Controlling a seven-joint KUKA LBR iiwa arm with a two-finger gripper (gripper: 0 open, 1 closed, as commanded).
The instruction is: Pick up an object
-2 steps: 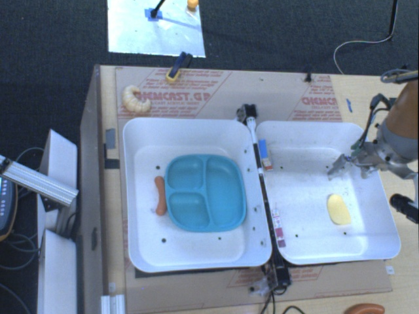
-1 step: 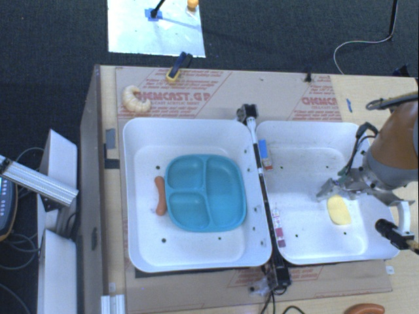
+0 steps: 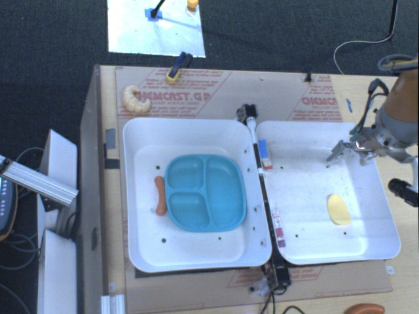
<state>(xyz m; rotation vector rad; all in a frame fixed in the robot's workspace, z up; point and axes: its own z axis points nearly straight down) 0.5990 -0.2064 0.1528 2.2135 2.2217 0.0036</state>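
— Where does your gripper [image 3: 351,150] stand?

— In the camera view it hangs over the far side of the right bin [image 3: 308,254], fingers spread, holding nothing.

— And your target?

— Likely the yellow object [image 3: 338,209], lying nearer in that bin. You're at the approach step; next, come nearer and descend over it.
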